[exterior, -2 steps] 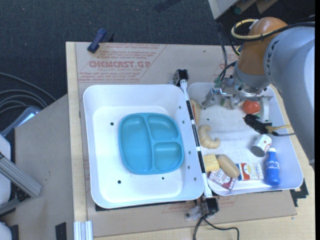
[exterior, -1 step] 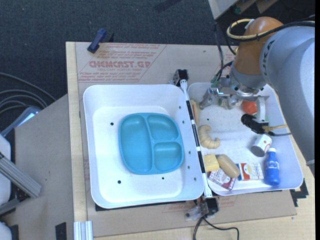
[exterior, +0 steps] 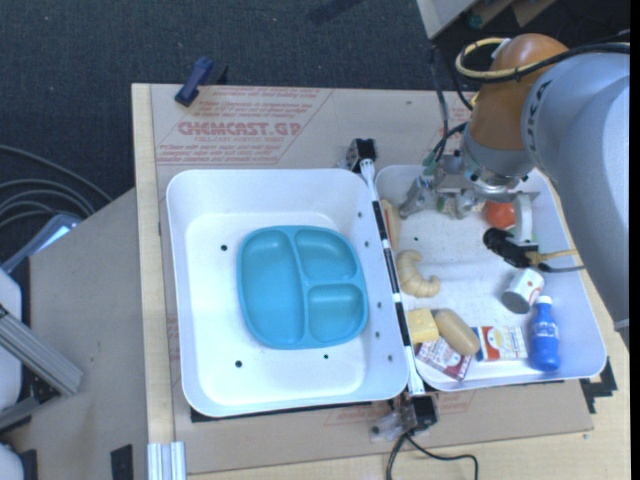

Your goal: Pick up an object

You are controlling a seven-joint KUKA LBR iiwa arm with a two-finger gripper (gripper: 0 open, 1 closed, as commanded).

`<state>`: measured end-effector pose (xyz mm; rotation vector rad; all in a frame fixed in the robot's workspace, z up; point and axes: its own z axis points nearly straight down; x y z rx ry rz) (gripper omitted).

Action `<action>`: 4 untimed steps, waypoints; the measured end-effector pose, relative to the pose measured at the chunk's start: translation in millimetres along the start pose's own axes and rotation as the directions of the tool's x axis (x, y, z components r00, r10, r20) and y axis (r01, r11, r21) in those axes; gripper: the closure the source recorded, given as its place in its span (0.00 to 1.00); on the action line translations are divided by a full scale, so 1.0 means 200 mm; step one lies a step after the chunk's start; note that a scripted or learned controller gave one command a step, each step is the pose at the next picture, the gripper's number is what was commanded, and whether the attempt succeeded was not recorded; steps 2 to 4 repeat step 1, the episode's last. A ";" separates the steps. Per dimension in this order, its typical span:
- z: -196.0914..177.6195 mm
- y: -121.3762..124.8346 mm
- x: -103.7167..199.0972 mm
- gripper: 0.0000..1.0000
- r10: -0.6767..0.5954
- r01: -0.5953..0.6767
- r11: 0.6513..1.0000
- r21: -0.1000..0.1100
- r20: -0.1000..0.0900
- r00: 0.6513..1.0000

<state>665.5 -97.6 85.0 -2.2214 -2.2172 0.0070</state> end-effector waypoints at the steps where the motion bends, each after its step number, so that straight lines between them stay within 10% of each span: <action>1: 0.00 0.00 0.01 0.00 0.001 -0.001 1.000 0.000 0.003 1.000; 4: 0.00 0.00 0.01 0.00 0.001 -0.001 1.000 0.000 0.003 1.000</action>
